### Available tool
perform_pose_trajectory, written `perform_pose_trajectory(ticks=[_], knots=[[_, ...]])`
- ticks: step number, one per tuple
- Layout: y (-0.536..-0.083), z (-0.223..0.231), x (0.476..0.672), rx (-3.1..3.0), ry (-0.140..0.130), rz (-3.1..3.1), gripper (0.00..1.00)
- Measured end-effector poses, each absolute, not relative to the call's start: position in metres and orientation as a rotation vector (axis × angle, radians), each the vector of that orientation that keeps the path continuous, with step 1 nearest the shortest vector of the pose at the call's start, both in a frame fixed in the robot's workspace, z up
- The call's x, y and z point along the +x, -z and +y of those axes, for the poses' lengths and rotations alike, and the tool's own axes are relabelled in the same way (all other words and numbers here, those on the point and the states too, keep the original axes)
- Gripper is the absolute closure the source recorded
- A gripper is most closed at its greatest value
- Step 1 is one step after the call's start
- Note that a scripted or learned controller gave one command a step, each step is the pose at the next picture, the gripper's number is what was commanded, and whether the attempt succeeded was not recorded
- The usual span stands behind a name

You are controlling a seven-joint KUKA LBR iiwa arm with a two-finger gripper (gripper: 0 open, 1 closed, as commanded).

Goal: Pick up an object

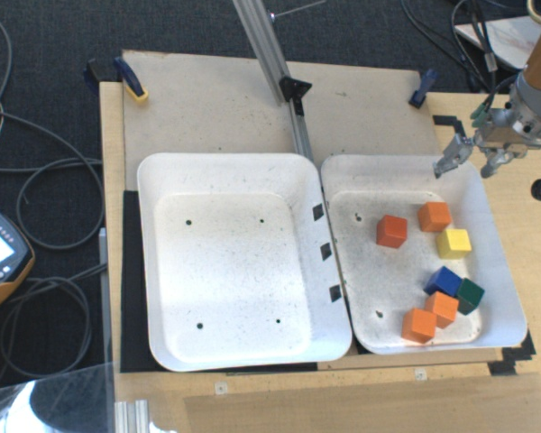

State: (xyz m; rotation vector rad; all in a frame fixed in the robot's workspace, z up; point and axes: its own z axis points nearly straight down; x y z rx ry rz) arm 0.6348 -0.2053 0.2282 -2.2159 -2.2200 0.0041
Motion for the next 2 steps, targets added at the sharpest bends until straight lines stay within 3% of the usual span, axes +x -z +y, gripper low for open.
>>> perform_pose_trajectory(ticks=[2], knots=[[-0.107, -0.198, 0.637, -2.215, -0.006, -2.219, 0.0]])
